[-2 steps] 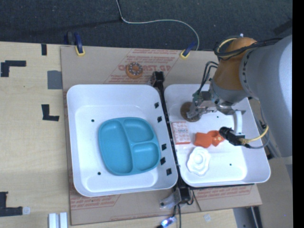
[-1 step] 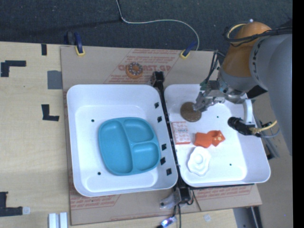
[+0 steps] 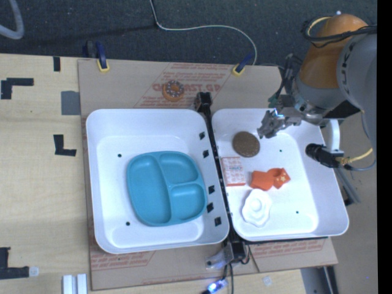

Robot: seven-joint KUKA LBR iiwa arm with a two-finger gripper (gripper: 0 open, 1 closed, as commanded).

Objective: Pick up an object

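Gripper (image 3: 269, 126) first: mine hangs over the back of the right bin (image 3: 318, 182), near its far wall, and I carry nothing in it; whether it is spread or pressed together I cannot tell from this blurred, slanted look. Just beside it, toward the divider and a little nearer the camera, lies the brown disc (image 3: 245, 144), the closest thing to me. It is round, flat and dark brown, with no long axis to line up on, so any approach angle should serve, I reckon. Further out toward the front of the bin sits the orange block (image 3: 270, 179), lumpy and bright, its length running roughly across the bin. Left of that, against the divider, lies a small printed card (image 3: 232, 170), flat on the floor. Nearest the front rim stands a white knobbly piece (image 3: 256, 208), pale against the bin. Beyond the divider, the left bin (image 3: 104, 164) holds a blue sectioned plate (image 3: 165, 187).
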